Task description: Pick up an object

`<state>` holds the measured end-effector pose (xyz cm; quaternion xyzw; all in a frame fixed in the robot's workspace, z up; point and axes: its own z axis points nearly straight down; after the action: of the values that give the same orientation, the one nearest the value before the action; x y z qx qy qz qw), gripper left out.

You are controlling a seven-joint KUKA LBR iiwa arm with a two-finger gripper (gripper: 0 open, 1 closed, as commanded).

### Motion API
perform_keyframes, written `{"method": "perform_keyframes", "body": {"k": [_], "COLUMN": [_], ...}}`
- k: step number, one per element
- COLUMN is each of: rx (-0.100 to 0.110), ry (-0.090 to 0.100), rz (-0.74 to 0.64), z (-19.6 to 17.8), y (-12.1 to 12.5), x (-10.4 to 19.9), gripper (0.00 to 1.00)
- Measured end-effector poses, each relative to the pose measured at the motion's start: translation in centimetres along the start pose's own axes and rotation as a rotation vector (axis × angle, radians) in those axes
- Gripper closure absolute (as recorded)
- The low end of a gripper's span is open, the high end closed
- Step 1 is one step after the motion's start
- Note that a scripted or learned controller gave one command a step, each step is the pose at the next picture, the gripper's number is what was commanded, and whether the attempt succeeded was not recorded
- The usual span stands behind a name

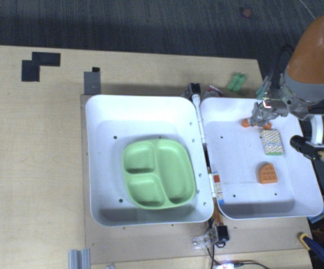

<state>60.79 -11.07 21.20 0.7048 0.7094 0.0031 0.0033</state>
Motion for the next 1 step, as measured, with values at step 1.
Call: {"method": "perform_keyframes", "body": {"k": [1], "rx": [0.005], "ry": [0.0], "rz": [0.001], "z": [0.21], "y": [-0.14], "x": [-0.06], "gripper": [0.0]}}
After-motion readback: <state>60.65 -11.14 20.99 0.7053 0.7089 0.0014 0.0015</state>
